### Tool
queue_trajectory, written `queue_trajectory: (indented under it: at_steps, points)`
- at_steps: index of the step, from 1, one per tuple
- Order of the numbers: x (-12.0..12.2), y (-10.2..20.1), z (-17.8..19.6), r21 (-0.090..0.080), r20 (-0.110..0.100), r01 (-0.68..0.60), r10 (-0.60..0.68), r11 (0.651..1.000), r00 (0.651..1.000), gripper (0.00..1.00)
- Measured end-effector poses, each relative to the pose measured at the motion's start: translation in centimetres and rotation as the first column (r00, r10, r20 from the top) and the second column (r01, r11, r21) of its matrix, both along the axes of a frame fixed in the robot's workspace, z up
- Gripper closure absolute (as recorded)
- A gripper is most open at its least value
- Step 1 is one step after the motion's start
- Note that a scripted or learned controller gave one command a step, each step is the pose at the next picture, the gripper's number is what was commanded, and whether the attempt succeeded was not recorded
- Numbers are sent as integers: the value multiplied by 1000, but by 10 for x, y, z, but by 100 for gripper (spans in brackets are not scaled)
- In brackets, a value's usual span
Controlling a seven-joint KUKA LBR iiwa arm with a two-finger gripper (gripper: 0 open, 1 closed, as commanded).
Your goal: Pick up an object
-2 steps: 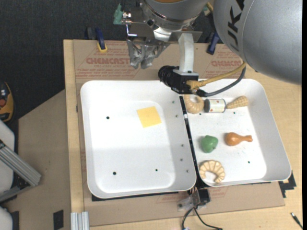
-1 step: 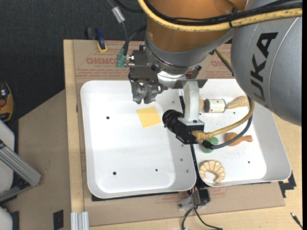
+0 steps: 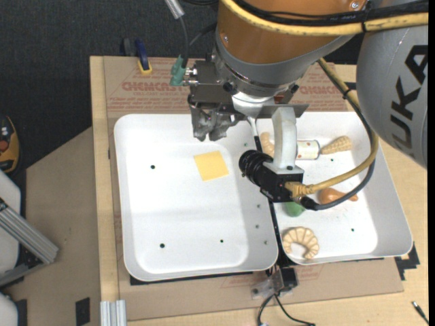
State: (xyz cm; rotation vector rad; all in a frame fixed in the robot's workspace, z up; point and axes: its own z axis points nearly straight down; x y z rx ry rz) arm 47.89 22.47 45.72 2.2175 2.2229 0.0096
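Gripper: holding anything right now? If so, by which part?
Nothing visibly held. The gripper hangs over the left bin, just above the yellow square piece, which lies flat on the bin floor, apart from it.

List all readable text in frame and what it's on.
"CHEMCAN...": red print on the cardboard behind the bins, left part; end blurred.
More red print on the cardboard right of the arm: too hidden to read.
"UKA": large black letters on the arm's grey casing, cut off.
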Motion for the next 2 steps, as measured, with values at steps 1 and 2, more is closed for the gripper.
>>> queue_trajectory:
  at_steps: [1, 2]
  points:
    - [0, 0, 24, -1, -1, 0, 0, 1000, 1000, 100]
    - [-1, 0, -105, -9, -18, 4, -4, 1000, 1000, 100]
